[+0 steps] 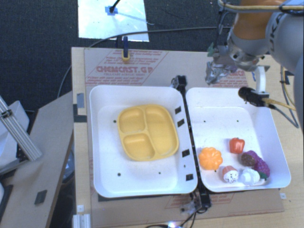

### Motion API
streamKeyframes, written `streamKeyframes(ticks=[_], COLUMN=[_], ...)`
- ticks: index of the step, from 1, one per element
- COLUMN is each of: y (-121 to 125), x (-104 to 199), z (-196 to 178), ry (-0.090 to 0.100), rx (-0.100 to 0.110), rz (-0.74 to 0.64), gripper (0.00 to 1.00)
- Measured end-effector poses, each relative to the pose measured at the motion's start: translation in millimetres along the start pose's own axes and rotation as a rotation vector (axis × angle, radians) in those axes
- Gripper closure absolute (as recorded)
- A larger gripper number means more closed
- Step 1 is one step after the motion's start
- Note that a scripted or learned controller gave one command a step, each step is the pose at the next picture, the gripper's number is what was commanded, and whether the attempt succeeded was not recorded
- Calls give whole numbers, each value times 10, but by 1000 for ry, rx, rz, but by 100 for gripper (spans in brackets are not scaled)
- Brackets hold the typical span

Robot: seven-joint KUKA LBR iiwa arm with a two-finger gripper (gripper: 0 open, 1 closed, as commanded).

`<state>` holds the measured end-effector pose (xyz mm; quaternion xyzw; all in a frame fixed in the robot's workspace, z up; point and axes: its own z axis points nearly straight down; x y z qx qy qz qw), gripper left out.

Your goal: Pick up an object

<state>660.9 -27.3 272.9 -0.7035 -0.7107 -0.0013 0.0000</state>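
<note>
1. Two white bins sit side by side on the bench: the left bin [102,141] and the right bin [270,132], touching along their middle edge.
2. My gripper [216,75] hangs above the far edge of the right bin, near its far left corner. I cannot tell from this angle how it is set, and I see nothing held in it.
3. My arm [259,13], grey with its orange band, comes in from the far right.
4. In the near part of the right bin lie the small things I could pick: an orange pumpkin [210,158] near the middle divider, a red pepper [237,145] to its right and a little farther back, purple grapes [256,161] by the right wall.
5. Near the front wall, a small pink and white piece [230,175] lies just beside a white piece [250,176]; I cannot make out what they are.
6. All of these lie well apart from my gripper, toward the near side.
7. In the left bin rests a yellow divided tray [147,132], roughly at its centre.
</note>
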Motion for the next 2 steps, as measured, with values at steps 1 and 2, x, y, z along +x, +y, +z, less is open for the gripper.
streamKeyframes(ticks=[1, 2], y=[-73, -234], x=[525, 1070], z=[3, 138], ry=[0, 0], rx=[0, 1], rz=[0, 1], gripper=[100, 100])
